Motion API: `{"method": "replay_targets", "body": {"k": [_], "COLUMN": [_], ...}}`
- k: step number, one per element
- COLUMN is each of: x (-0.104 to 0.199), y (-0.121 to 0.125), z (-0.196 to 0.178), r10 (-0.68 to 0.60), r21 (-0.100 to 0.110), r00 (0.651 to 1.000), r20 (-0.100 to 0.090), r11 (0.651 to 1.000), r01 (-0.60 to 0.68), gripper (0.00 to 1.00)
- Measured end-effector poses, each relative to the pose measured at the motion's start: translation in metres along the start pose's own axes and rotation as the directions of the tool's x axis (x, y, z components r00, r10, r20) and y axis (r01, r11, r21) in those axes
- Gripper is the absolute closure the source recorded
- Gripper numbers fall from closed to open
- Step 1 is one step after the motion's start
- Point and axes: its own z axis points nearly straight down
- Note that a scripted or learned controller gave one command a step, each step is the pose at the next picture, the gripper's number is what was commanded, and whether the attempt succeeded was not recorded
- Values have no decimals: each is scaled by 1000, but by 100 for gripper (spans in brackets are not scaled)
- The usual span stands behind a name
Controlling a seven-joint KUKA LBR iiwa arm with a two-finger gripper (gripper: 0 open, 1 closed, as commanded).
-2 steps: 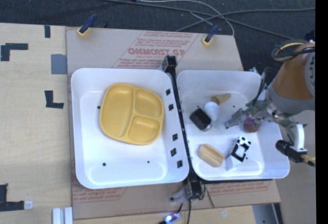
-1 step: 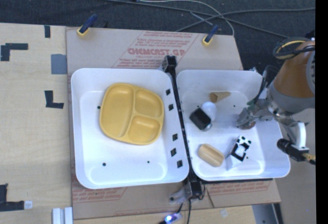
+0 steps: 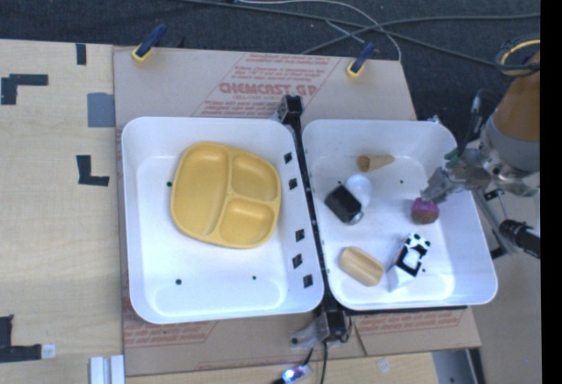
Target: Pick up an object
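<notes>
Plastic shows throughout: a glossy yellow divided plate point(image 3: 226, 195) in the left bin point(image 3: 140, 224); the right bin point(image 3: 470, 277) holds a tan bread-like lump point(image 3: 361, 265), a small cone point(image 3: 375, 163) and a rounded purple ball point(image 3: 425, 211). The claw point(image 3: 435, 192) sits just above the ball, touching or nearly so; whether it grips is unclear.

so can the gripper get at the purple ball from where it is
Probably yes: the gripper is right above the purple ball in the right bin, with bare floor around the ball and the other items set apart.
</notes>
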Motion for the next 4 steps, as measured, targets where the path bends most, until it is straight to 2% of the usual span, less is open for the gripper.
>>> {"method": "replay_targets", "body": {"k": [2, 4], "x": [0, 101], "y": [2, 10], "z": [-86, -87], "r10": [0, -5], "r21": [-1, 4], "r00": [1000, 1000], "r20": [0, -3], "r11": [1000, 1000], "r01": [0, 5], "gripper": [100, 100]}}
